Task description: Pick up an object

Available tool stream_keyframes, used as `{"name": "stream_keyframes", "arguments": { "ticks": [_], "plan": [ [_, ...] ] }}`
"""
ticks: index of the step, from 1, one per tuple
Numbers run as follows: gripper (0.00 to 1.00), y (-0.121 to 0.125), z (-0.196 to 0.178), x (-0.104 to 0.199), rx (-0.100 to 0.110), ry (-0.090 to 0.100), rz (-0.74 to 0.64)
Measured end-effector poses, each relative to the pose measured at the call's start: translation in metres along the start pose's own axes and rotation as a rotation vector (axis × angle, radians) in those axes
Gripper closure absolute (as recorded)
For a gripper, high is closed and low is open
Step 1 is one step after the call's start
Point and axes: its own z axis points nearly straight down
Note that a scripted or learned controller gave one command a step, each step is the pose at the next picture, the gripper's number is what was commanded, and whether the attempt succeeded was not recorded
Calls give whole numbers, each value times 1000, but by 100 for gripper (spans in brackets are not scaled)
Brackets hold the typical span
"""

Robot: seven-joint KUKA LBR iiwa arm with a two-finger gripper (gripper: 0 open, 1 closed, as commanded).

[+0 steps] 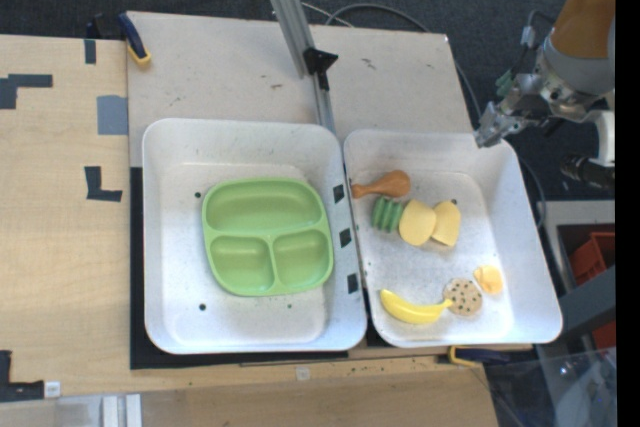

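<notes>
We see the worktop point(60, 215), a pale wood surface with grey tape marks along its left part, and on it a lighter board that carries the two white bins side by side. No brand, label or writing can be read on anything here.

The left bin point(160, 235) holds a green divided plate point(267, 236) with three compartments, lying flat near its middle. The right bin point(520, 245) touches the left one along a shared edge and holds all the small toy foods.

The arm point(585, 25) comes in at the upper right, its orange band above the grey wrist. Its hand point(492, 130) sits at the far right corner of the right bin, just over the rim and well apart from every toy. It is too small and blurred for us to tell how it is set, and we see nothing gripped in it.

A grey metal rail point(285, 5) slants down from the top to the gap between the bins.

Among the toys, a yellow banana point(412, 308) lies near the front edge, with a speckled cookie point(463, 296) touching its right end and a small orange piece point(489, 279) just beside that. Further back, a brown drumstick point(383, 185) lies above a green ridged piece point(386, 213), which touches two yellow chunks point(430, 224).
</notes>
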Motion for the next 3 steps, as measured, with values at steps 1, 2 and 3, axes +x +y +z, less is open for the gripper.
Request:
{"name": "stream_keyframes", "arguments": {
  "ticks": [1, 2, 3],
  "plan": [
    [100, 1, 8, 62, 3, 2, -5],
    [100, 3, 1, 109, 3, 2, -5],
    [100, 11, 13, 165, 4, 2, -5]
  ]
}}
